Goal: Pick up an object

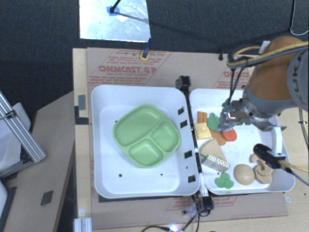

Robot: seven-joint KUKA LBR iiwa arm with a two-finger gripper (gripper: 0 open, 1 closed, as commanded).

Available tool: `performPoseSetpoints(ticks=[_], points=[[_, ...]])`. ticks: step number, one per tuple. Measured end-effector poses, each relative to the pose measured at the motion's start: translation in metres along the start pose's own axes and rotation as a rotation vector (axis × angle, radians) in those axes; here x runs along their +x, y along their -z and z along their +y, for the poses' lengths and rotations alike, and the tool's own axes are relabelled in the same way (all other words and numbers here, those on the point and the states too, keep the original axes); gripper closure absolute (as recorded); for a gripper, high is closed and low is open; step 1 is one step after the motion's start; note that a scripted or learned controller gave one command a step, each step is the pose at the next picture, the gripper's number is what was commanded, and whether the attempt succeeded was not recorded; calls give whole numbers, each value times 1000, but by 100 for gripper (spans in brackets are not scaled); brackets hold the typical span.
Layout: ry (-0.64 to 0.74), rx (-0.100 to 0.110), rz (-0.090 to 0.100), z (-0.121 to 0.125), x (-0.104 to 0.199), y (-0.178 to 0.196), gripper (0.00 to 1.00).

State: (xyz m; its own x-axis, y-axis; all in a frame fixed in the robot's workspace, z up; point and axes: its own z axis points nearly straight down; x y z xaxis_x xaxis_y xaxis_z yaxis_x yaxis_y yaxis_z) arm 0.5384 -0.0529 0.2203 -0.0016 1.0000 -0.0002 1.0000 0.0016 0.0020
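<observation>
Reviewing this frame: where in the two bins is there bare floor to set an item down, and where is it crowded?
Left bin: bare floor rings the green tray, widest along the near wall. Right bin: toy food crowds its left and near parts; the gripper hangs over it. A small bare patch lies mid-bin.

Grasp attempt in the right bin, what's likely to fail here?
1. Clutter: the end effector sits low over tightly packed toy food, a yellow-green leafy piece, an orange slice and a red round piece. It may pinch two, or nudge them apart.
2. It works near the divider between the white bins, so a pushed flat piece may wedge against that wall.
</observation>
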Motion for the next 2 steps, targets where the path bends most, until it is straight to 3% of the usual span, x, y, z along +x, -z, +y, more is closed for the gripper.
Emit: performPoseSetpoints(ticks=[2], points=[[5,-1,1,-7,13,1,100]])
